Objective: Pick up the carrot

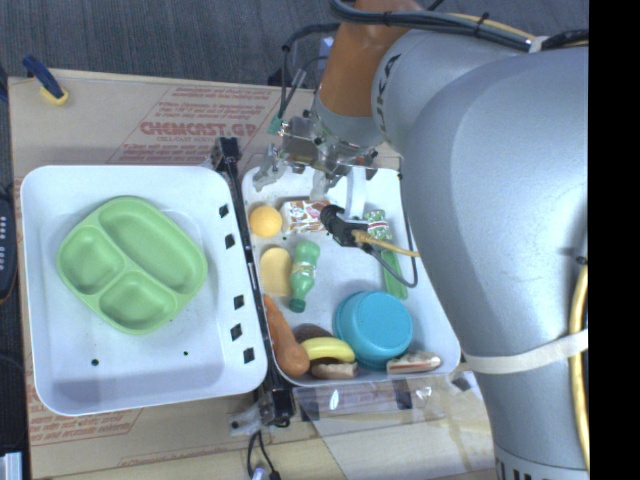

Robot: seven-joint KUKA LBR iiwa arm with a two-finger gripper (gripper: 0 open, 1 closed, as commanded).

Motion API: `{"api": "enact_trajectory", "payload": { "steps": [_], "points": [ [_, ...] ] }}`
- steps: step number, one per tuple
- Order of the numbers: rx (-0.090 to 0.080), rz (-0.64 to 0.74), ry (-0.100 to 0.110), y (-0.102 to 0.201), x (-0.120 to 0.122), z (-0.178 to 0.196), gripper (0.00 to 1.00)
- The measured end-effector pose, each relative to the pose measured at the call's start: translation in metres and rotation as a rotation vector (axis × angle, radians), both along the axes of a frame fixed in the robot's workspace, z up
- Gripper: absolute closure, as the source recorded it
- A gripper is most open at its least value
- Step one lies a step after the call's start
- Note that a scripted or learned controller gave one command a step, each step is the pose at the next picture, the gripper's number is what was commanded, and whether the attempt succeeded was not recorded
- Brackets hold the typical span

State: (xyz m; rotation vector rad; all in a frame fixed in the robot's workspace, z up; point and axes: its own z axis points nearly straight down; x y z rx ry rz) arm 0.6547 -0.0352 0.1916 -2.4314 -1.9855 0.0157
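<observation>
The carrot (pixel 284 340) is long and orange and lies along the left wall of the right bin (pixel 425 288), near its front, with its thick end toward the front corner. My gripper (pixel 293 179) hangs over the far end of that bin, well behind the carrot. Its fingers (pixel 263 174) stand apart with nothing between them. The big grey arm covers the right side of the bin.
Around the carrot lie a banana (pixel 329 349), a blue bowl (pixel 373 328), a green bottle (pixel 304 270) and a yellow piece (pixel 274 268). An orange ball (pixel 265 220) and a snack packet (pixel 303 215) sit under the gripper. The left bin (pixel 60 368) holds a green divided plate (pixel 132 263).
</observation>
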Motion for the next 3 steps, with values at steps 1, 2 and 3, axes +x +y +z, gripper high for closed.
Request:
{"api": "enact_trajectory", "payload": {
  "steps": [1, 2, 3],
  "points": [
    [0.001, -0.386, 0.007, 0.073, -0.022, -0.002, 0.00],
    [-0.001, -0.616, 0.003, 0.157, 0.000, -0.080, 0.00],
    [0.001, -0.719, -0.004, 0.227, -0.064, -0.003, 0.00]
  ]
}}
